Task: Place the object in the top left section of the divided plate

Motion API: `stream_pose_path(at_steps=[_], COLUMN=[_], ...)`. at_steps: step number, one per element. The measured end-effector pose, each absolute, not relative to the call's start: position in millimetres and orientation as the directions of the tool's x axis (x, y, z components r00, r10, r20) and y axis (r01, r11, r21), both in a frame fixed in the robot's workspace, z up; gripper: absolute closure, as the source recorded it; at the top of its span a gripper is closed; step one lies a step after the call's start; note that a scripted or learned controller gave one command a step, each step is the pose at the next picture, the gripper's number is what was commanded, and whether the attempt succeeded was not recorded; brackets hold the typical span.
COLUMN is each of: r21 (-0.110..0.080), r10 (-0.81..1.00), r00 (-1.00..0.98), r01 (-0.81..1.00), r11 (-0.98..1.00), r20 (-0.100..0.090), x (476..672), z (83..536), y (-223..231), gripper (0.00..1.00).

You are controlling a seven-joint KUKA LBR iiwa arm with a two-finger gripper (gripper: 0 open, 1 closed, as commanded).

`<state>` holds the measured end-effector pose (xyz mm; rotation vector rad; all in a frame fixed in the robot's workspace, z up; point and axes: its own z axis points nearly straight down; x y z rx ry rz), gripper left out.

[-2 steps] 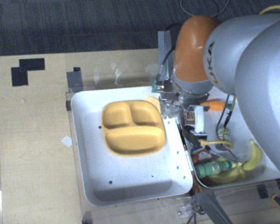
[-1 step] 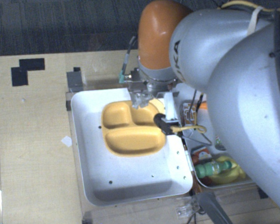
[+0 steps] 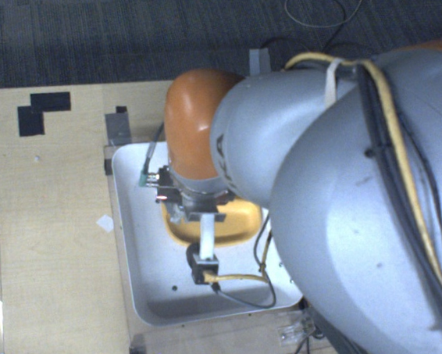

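Yellow plate under the tool in the white bin

Yellow plate (image 3: 240,224) lies in the white bin (image 3: 143,243), toward the bin's far right part, and the robot covers much of it. A rounded yellow rim shows on its left and near sides. It looks like the divided plate of the task, though its sections are hidden and I cannot tell for sure. No loose object is visible on the part of the plate that shows.

The tool (image 3: 196,212) hangs directly over the plate's left half, pointing down into the bin. Whether it is open, closed or gripping anything cannot be told, because the wrist above blocks the view of its tip.

The arm (image 3: 349,198) reaches in from the right and its big grey body covers the right half of the scene. Its orange band (image 3: 191,120) sits just above the wrist, over the far edge of the bin.

Left and near of the plate the bin floor is bare white, apart from a tiny dark speck (image 3: 174,289) near the near wall.

The bin rests on a pale wooden table (image 3: 56,252). On the table's far left are flat black shapes (image 3: 41,111), and a small white scrap (image 3: 104,221) lies just left of the bin. Beyond the table is dark carpet (image 3: 111,27), with a thin looped cable (image 3: 317,5) lying on it.
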<state>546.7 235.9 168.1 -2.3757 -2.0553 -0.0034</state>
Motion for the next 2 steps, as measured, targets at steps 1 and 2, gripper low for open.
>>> stream_pose_path(at_steps=[1, 2], r21=[0.003, 0.002], r10=[0.930, 0.951], r00=[0.367, 0.309], r01=[0.930, 0.951], r11=[-0.367, -0.309], r20=[0.002, 0.002], x=[611.9, 582.7], z=[196.4, 195.2], y=[235.9, 229.7], gripper=[1.00, 1.00])
